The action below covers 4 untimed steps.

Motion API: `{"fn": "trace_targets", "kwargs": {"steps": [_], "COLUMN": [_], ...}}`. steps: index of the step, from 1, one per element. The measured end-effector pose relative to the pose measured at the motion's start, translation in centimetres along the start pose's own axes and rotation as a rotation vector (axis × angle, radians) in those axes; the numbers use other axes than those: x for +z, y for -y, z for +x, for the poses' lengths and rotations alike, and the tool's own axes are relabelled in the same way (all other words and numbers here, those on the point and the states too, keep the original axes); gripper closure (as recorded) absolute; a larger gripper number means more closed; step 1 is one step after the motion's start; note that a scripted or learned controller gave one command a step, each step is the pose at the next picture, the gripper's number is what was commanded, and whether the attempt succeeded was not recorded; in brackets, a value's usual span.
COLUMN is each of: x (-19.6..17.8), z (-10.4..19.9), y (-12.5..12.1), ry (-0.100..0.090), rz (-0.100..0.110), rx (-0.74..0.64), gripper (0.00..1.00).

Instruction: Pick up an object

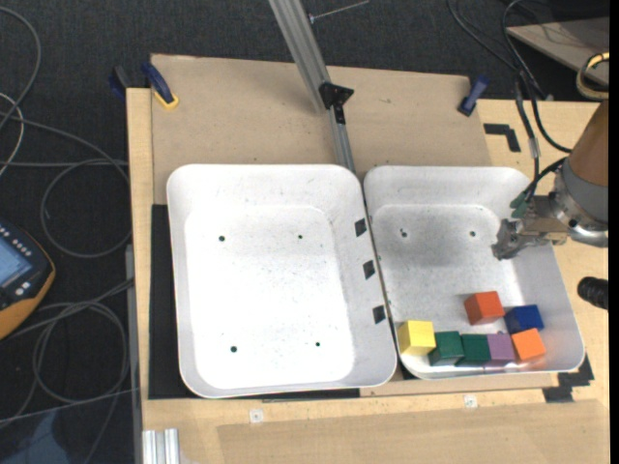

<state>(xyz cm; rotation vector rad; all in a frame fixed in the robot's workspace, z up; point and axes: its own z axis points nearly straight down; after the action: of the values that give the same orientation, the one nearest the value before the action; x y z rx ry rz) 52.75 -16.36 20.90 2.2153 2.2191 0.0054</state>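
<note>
Several coloured blocks lie along the near edge of the right bin [440, 187]: a yellow block [418, 335], two green blocks [448, 346] [475, 347], a purple block [501, 346], an orange block [528, 343], a blue block [523, 318] and a red-orange block [484, 305]. My gripper [507, 244] hangs over the right side of this bin, up and to the right of the red-orange block and apart from all the blocks. Nothing shows between its fingers.
The left bin [193, 191] sits beside the right one, with small black clips [368, 269] on the shared wall. A slanted metal pole [308, 51] rises behind the bins. Blue clamps [161, 85] [473, 95] hold the board's far corners. Cables lie on the floor at left.
</note>
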Motion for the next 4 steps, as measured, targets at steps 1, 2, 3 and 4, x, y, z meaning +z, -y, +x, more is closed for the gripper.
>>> {"fn": "trace_targets", "kwargs": {"steps": [1,2,3,4], "x": [-5.3,-6.8,-7.2,-5.7], "z": [-0.4,-0.4,4.2,9.9], "y": [-1.2,-1.3,-2.7,-4.0], "ry": [0.001,0.000,-0.002,-0.005], "rz": [-0.001,0.002,0.003,0.009], "rx": [-0.001,0.000,-0.005,-0.005], "gripper": [1.00,1.00,1.00,1.00]}}
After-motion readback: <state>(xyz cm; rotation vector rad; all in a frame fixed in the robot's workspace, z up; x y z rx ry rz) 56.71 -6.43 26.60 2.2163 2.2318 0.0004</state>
